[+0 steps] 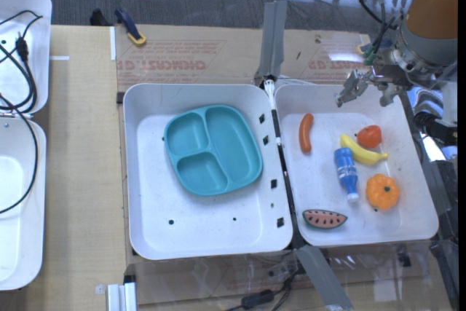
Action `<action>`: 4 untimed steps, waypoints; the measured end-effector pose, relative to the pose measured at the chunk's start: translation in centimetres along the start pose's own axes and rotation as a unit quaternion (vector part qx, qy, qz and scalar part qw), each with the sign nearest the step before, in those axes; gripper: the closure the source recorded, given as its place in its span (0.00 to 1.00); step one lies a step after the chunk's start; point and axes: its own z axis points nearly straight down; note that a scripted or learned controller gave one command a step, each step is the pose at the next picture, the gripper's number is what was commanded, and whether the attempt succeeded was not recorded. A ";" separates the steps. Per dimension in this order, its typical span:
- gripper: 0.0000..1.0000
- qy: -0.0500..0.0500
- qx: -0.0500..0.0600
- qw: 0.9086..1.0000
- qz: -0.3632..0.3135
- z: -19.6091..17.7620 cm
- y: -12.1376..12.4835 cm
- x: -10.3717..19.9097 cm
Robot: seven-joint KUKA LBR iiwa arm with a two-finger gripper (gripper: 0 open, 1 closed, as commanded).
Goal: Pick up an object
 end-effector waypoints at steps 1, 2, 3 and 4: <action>0.00 0.000 0.000 1.000 0.002 11.1 -0.7 -3.2; 0.00 -0.001 -0.009 1.000 0.001 17.8 -4.1 -4.5; 1.00 -0.001 -0.006 1.000 0.004 17.2 -4.2 -4.6; 1.00 0.000 -0.001 1.000 0.000 5.3 -3.8 1.6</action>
